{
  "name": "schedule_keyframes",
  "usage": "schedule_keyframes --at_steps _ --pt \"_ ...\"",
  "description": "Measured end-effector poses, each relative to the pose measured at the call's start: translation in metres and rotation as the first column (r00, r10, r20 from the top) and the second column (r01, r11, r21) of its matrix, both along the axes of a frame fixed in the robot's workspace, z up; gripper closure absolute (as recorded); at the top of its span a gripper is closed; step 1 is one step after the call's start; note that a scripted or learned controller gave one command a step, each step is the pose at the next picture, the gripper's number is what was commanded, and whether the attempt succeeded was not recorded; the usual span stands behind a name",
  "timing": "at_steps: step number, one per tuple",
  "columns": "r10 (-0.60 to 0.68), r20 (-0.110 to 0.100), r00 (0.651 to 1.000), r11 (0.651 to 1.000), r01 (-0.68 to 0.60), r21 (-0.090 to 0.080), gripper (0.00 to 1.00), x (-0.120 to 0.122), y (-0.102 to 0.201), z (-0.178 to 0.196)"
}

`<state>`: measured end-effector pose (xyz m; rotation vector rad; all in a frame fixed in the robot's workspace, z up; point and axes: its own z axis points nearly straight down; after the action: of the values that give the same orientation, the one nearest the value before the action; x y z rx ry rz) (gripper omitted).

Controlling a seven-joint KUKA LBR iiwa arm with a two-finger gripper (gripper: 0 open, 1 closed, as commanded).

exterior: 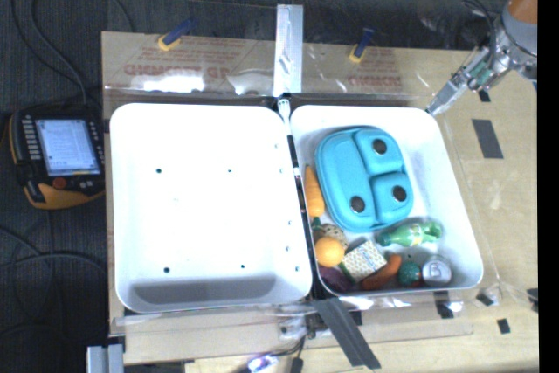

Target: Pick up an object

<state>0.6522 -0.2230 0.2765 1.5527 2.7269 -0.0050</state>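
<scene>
The gripper (445, 97) is hovering above the far right corner of the right bin (456, 188), well apart from its contents; whether it is gripping anything cannot be told. A blue tray (362, 177) is lying in that bin, with a green bottle (410, 232), an orange ball (328, 252) and other small items crowding the near end beside it.

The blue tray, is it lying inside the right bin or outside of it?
Inside. The blue tray lies within the right bin's white walls, above the small toys.
</scene>
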Motion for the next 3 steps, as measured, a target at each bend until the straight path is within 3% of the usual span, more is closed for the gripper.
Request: schedule_keyframes --at_steps 1,2,3 --pt "0.054 0.000 0.999 0.999 -0.054 0.000 1.00 0.017 0.001 0.009" --pt "0.378 0.001 0.926 0.926 -0.378 0.000 1.00 0.017 0.000 0.021" --pt "0.614 0.000 0.789 0.789 -0.614 0.001 1.00 0.004 0.002 -0.028"
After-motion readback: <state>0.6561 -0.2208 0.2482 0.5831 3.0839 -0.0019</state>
